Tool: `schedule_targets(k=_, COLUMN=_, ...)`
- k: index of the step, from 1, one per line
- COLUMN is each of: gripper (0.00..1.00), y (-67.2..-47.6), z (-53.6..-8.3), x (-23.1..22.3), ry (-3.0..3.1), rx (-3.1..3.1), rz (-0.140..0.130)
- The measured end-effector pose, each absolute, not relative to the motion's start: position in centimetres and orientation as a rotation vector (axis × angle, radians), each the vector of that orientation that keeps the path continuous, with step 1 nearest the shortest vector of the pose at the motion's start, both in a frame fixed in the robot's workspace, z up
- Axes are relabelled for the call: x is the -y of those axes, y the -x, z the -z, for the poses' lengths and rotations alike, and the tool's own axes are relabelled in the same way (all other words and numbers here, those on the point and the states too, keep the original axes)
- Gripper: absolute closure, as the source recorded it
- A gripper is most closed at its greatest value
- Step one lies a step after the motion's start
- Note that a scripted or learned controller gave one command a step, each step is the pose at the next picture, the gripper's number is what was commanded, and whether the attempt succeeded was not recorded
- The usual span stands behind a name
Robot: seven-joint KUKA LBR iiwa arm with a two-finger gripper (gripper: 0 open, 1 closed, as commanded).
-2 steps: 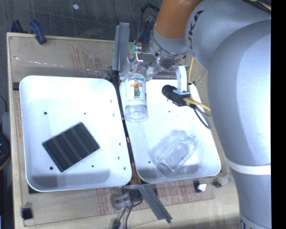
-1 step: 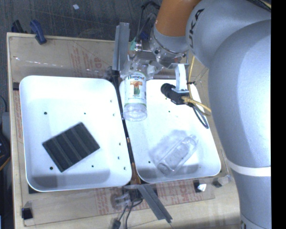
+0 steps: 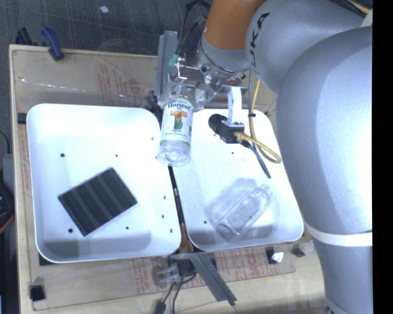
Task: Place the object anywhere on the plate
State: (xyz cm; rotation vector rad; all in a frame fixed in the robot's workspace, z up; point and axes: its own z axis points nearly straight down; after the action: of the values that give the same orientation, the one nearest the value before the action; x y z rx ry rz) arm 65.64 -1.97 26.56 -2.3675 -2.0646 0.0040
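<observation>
Jaws of gripper point(image 3: 183, 95) pinching top end of Honest bottle point(image 3: 175, 131), hung base-down over the seam btw bins, near the back.
L to R: dark ribbed plate point(image 3: 98, 200) flat in left bin point(image 3: 46, 120), toward front, well apart from bottle; clear container point(image 3: 241, 208) lying in right bin point(image 3: 283, 175), not needed. For a clean carry: hold grip firm, lift clear of rim, swing left & toward front till base hangs over plate's middle, then lower close before release. Otherwise risk of rolling off the ribs, esp. if dropped from height or set near plate's edge.
</observation>
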Motion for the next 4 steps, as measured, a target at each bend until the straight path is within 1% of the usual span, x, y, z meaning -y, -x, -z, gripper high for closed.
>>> schedule_targets(k=1, gripper=1.00, y=-65.6, z=-26.7, x=2.3, ry=2.446, rx=1.975, rz=-0.002)
schedule_targets(k=2, gripper=1.00, y=-65.6, z=-25.6, x=3.4, ry=2.469, rx=1.937, rz=-0.010)
schedule_targets(k=4, gripper=1.00, y=-65.6, z=-25.2, x=3.6, ry=2.576, rx=1.794, rz=-0.008)
